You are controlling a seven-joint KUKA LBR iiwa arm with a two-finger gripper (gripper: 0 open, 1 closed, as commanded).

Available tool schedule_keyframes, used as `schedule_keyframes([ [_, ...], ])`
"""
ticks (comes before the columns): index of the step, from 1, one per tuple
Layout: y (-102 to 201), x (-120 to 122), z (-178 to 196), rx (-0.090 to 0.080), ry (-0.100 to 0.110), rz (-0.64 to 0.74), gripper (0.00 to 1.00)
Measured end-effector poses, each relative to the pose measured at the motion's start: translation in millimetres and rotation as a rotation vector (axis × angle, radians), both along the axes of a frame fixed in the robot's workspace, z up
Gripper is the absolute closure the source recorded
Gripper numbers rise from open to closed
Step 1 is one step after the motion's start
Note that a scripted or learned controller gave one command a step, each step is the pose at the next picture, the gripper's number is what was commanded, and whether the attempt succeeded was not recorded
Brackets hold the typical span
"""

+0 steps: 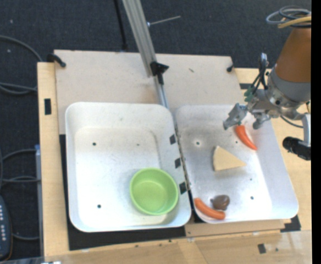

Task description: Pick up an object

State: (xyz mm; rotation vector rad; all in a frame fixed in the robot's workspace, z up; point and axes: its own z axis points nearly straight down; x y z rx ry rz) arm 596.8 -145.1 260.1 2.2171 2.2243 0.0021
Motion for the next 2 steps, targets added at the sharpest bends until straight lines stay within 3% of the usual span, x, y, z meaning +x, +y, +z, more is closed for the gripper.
schedule_keyframes([
  [1, 0.2, 0.1, 0.0, 0.001, 0.000, 0.000, 0.00],
  [2, -11.1, -2.0, -56.9, -0.002, 0.006, -0.005, 0.00],
])
